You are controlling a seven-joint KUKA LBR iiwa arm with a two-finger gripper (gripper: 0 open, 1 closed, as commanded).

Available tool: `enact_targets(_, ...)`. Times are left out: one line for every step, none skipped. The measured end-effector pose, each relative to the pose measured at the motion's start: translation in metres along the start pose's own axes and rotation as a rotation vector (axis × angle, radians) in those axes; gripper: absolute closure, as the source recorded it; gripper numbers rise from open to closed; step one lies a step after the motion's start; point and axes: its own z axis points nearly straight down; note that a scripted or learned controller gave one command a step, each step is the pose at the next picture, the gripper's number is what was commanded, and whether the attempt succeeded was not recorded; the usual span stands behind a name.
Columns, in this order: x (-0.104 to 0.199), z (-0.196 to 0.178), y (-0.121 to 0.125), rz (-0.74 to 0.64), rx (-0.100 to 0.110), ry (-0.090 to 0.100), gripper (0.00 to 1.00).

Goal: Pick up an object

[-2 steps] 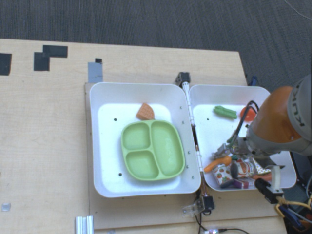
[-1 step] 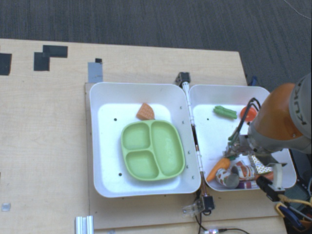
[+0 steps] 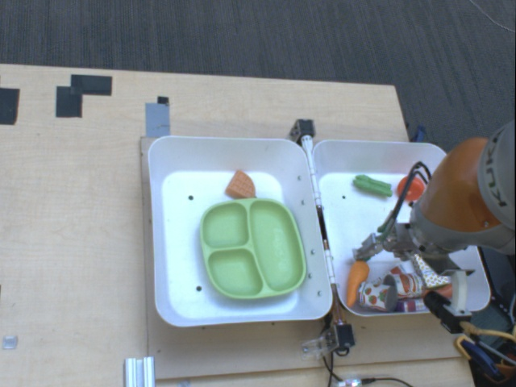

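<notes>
End effector [image 3: 385,244] hovers just above carrot [image 3: 355,281].

white bins [image 3: 173,216] | pale green divided tray [image 3: 254,248] at 9 o'clock | orange-tan wedge [image 3: 240,185] at 11 o'clock of it | dark green piece [image 3: 372,185] | orange carrot [image 3: 355,281] | red-and-white printed packet [image 3: 389,290] | orange band [image 3: 455,188] on grey arm

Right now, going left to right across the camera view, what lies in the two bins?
Left bin → orange wedge → green divided tray → right bin → carrot → green pod → gripper → red piece. The packets under the wrist overlap, so I leave them out.
</notes>
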Motion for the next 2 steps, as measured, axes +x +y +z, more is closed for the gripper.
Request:
enact_targets(0.0003,-0.0105,0.0017,-0.001,-0.004,0.0,1.0)
enact_targets(0.0005,-0.0104,0.0016,-0.001,-0.003,0.0,0.0)
